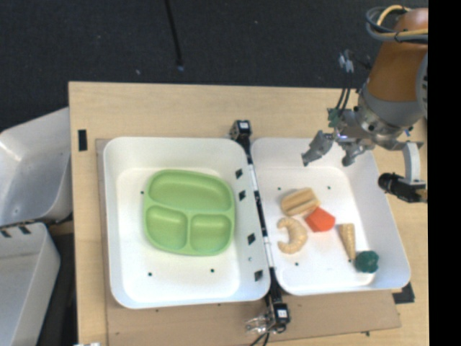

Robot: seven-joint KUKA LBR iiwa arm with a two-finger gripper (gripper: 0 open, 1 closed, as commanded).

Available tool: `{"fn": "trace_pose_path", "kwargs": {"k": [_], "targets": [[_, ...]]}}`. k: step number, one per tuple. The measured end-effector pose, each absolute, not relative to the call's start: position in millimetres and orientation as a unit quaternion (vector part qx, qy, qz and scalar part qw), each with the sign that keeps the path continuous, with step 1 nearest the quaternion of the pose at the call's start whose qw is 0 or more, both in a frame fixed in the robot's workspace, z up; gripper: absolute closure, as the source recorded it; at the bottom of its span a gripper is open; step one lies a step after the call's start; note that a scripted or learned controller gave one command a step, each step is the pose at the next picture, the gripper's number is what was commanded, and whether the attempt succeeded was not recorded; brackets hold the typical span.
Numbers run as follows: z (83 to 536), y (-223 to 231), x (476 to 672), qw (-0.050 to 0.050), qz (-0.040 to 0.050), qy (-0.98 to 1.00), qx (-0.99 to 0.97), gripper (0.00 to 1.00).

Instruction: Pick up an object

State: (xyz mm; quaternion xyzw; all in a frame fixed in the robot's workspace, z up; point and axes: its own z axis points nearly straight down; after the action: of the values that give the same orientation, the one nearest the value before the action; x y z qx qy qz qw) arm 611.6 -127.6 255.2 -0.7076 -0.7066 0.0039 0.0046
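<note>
nothing is lifted yet: the gripper (333, 150) is held above the right bin (385, 215), fingers spread and empty, the croissant (292, 235) and other items left untouched.

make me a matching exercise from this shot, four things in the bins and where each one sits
Things:
1. green divided plastic plate
2. orange block
3. dark green round lump
4. tan curved croissant-shaped piece

Places:
A. right bin, near its front right corner
B. left bin, middle
C. right bin, left of the orange block, nearer the divider
D. right bin, just right of the tan bun-shaped piece

Pairs: 1-B, 2-D, 3-A, 4-C
</note>
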Motion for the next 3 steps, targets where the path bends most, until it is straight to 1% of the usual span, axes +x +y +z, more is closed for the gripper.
{"fn": "trace_pose_path", "kwargs": {"k": [1,2,3], "targets": [[263,-127,613.7,0.0,-0.0006,-0.707,-0.707,0.0],[220,-124,614.1,0.0,0.0015,-0.707,-0.707,0.0],[161,-128,605.3,0.001,0.0023,-0.707,-0.707,0.0]]}}
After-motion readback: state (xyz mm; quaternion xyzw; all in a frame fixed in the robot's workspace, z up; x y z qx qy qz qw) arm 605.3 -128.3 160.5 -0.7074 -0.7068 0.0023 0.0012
